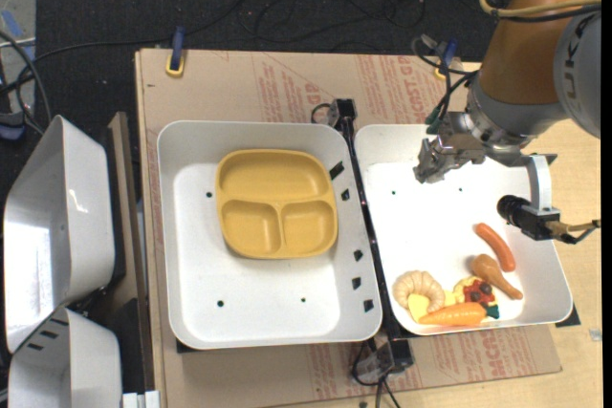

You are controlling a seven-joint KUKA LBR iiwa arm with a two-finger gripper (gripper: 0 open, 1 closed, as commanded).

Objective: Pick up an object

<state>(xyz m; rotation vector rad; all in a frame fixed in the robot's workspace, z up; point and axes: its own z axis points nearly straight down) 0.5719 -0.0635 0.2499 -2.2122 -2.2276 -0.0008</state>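
Grey metal makes up the gripper (438,160), which hangs over the top left part of the right bin (402,205). Whether it is spread or pressed together cannot be told from this view, and nothing shows in its grasp. Above it sits the arm (535,43), with a big orange band, reaching in from the right and bending down toward the bin. A black part (521,215) on a white bracket sticks out just below the wrist.

The toy food lies in the lower right corner of the same bin, well apart from the gripper. A red sausage (495,246) lies at a slant. Below it is a brown drumstick (495,274). An orange carrot (454,314) lies along the bottom wall, with a pale shrimp (418,284) beside it and a small heap of red, yellow and green bits (475,291) between them.

The left bin (191,205) holds a yellow plate (277,204) with three sections, lying flat near the middle.

Both bins sit on a cardboard sheet (249,86). Red printing runs across it, but it is upside down and too faint to read. A yellow clamp (175,62) grips its top left edge. Black cables (96,24) trail over the dark floor.
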